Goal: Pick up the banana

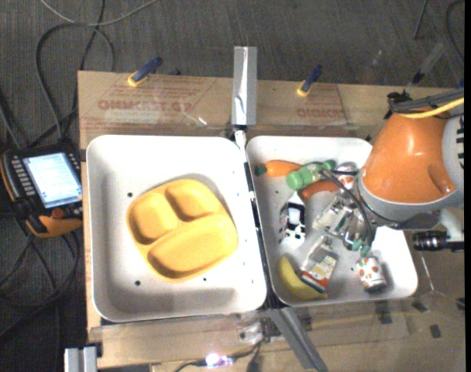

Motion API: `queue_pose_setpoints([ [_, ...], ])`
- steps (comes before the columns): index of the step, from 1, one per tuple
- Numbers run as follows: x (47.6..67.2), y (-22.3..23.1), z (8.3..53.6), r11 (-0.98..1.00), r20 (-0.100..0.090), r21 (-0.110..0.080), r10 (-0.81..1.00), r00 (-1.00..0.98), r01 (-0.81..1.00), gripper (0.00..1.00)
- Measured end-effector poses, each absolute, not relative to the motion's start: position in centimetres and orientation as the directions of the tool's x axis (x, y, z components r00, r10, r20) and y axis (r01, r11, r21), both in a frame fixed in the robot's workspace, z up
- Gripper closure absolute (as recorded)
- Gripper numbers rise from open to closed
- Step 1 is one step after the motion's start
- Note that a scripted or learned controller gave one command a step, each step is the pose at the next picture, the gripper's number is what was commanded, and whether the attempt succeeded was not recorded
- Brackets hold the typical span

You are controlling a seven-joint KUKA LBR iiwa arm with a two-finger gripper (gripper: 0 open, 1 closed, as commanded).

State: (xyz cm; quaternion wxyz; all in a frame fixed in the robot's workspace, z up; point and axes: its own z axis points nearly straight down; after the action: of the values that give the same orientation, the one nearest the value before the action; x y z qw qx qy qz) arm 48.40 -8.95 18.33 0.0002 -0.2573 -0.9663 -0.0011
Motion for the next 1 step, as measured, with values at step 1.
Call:
queue_pose_setpoints([
  [1, 48.37, -9.22, 10.37, 0.907, 0.001, 0.002, 0.421, -0.907, 0.421, 0.00],
])
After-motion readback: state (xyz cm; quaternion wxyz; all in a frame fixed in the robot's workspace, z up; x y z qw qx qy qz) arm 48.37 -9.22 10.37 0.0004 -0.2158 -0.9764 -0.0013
